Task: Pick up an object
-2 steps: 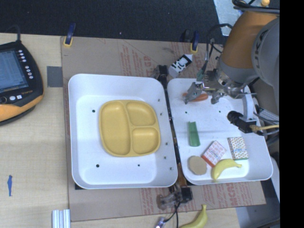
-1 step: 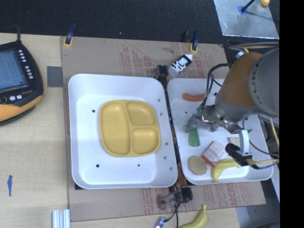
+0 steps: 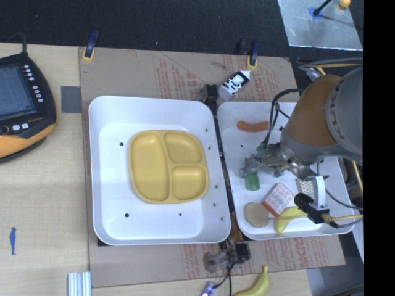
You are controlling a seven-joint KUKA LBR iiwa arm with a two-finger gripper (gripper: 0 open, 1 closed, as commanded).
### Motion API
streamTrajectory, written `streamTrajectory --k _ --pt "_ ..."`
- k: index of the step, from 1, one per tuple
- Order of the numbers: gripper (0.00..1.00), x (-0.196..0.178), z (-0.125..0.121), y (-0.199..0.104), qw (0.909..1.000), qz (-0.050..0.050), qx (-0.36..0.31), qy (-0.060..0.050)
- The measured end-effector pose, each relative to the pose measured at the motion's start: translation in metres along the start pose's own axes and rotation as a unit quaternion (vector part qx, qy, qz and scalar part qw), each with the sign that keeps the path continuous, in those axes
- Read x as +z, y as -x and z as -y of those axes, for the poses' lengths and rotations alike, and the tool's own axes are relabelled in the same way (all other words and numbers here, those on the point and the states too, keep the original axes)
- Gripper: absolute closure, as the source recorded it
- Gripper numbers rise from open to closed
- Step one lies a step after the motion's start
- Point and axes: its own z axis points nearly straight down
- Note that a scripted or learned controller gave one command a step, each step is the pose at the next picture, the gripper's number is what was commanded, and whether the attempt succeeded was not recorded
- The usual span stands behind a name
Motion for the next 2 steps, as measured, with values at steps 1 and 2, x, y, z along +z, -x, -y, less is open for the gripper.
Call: streamTrajectory --k 1,2 --pt "1.00 -0.010 0.000 0.001 1.0000 0.000 -0.002 -0.001" --pt "1.00 -0.069 0.016 0.016 1.0000 0.000 0.002 0.002"
